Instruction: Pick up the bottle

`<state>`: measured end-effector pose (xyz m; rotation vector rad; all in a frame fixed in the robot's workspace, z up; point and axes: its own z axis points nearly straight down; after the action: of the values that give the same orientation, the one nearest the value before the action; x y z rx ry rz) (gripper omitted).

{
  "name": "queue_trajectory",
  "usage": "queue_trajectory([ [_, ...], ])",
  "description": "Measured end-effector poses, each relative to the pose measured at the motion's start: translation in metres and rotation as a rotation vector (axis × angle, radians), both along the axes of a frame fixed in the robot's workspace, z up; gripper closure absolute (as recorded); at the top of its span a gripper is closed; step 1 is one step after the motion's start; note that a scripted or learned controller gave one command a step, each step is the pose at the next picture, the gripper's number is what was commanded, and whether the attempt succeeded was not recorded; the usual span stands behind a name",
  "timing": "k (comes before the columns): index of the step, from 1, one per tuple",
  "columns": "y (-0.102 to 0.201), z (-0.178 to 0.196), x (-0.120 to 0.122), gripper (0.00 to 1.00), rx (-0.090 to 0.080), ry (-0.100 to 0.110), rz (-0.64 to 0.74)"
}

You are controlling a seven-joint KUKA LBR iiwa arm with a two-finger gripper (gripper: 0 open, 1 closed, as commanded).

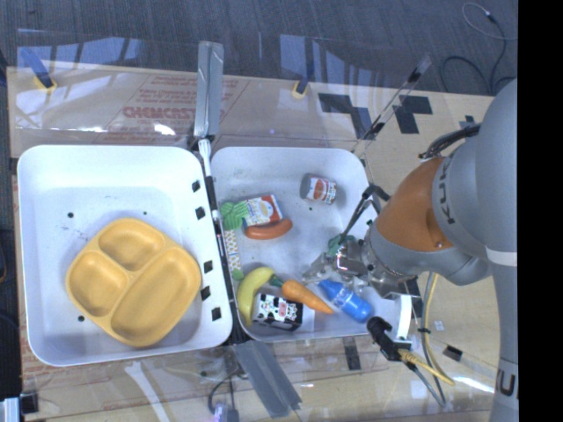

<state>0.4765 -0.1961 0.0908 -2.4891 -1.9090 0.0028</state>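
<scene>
Hovering: gripper [341,260] sits low over the right bin [290,158], just above the blue bottle [345,301]; nothing is visibly held.
Bottle: small blue plastic bottle, lying on its side on the bin floor near the bin's front right corner.
Bottle axis: long axis slants from upper left to lower right in the camera view; which end carries the cap is too small to tell.
Bottle vs gripper: lies just below and slightly right of the gripper, on the near side, very close; contact can't be confirmed.
Gripper state: cannot tell, the tool end is a cluttered metal cluster.
Arm: wrist with orange band [413,214] up and right of the bottle.
Left of bottle: toy carrot [304,294] touching or almost touching the bottle's upper left end.
Further left: banana [251,287], and a black and white carton [280,312] under the carrot.
Up from bottle: sausage [267,229], green and white packet [249,211], small can [320,189].
Far left of bottle: yellow divided plate [132,280] in the left bin [44,170].
Judgement: grasp should close across the slanted axis; the carrot crowding one end risks a double pick.
</scene>
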Motion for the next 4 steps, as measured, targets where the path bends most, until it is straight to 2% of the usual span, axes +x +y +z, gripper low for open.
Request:
queue_trajectory([
  [1, -0.007, 0.0, 0.057, 0.0, 0.0, -0.001, 0.058],
  [2, -0.005, 0.01, 0.057, 1.0, 0.002, 0.002, 0.066],
  [3, -0.005, 0.01, 0.057, 0.0, 0.002, 0.002, 0.066],
  [4, 0.003, 0.0, 0.0, 0.0, 0.0, -0.001, 0.116],
])
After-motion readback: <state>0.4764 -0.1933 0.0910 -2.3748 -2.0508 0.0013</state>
